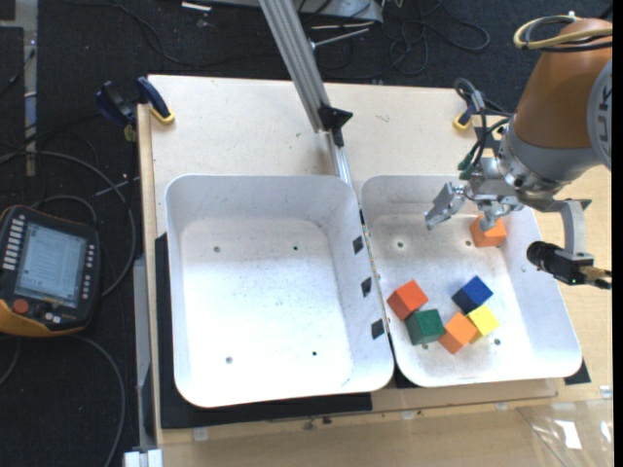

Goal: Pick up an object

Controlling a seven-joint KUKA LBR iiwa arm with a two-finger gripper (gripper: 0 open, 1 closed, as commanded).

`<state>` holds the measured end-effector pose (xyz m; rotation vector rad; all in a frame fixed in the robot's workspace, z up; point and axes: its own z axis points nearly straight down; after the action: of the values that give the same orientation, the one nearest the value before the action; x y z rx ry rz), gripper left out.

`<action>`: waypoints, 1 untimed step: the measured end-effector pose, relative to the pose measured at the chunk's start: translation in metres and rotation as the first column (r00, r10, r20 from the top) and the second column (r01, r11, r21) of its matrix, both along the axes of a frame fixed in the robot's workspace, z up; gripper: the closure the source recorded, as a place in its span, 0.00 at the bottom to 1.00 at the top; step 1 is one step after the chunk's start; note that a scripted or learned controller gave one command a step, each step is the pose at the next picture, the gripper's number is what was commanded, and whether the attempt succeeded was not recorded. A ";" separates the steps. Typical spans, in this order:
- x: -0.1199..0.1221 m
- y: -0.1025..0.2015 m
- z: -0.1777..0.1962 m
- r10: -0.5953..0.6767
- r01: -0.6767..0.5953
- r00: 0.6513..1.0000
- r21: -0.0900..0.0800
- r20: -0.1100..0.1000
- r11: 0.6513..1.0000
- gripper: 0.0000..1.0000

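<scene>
The arm (pixel 565 95) has a rounded copper-orange shell over a grey wrist section. A yellowish cable (pixel 545 27) loops across the shell at 12 o'clock. Thin green and dark wires (pixel 479 149) run at 9 o'clock of the wrist. The claw (pixel 467 207) is bare grey metal with angular plates.

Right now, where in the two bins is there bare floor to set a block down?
The left bin has bare floor wall to wall. In the right bin, the near-left part beside the divider is free. Crowded: the orange, green, blue and yellow cubes, and the hand over another orange block.
</scene>
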<state>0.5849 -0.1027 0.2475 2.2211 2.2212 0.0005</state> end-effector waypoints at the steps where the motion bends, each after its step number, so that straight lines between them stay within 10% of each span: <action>1: -0.015 -0.017 -0.116 -0.002 0.002 1.000 0.000 -0.009 1.000 0.00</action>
<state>0.5701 -0.1196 0.1315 2.2283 2.2236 -0.0091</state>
